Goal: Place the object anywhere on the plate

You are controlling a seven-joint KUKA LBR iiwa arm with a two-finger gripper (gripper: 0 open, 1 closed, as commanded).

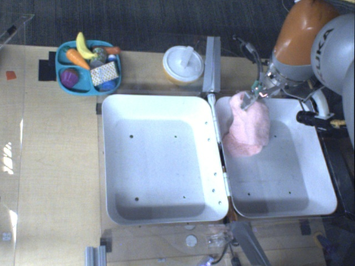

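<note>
- The near rim of the two shallow white plastic bins lies closest to the camera; the right-hand white bin (pixel 288 193) serves as landmark for everything below
- A soft pink crumpled cloth (pixel 247 127) lies inside that bin, in its far-left part, close to the wall shared with the left-hand white bin (pixel 158 154)
- The cloth's long axis runs roughly from the far edge of the landmark bin towards its near edge, with the narrower end at the far side
- The grey arm with its orange band (pixel 302 29) reaches over the far-right corner of the landmark bin, and its hand (pixel 256 90) sits just at the cloth's far, narrow tip
- The hand appears to touch or pinch that tip, but the fingers are too small and cluttered to read, so I cannot tell whether they are spread or pressed together, nor whether the cloth is truly caught
- From the hand, the bulk of the cloth lies nearer the camera and slightly towards the left bin
- A round white lidded container on a yellow base (pixel 183 64) stands on the tan table (pixel 50 165) beyond the far-left corner of the landmark bin
- A blue compartment plate of toy food (pixel 89 66) stands well to the left of the landmark bin, past the far edge of the left bin; in my judgement this is the goal, so the cloth must travel far leftward and away
</note>
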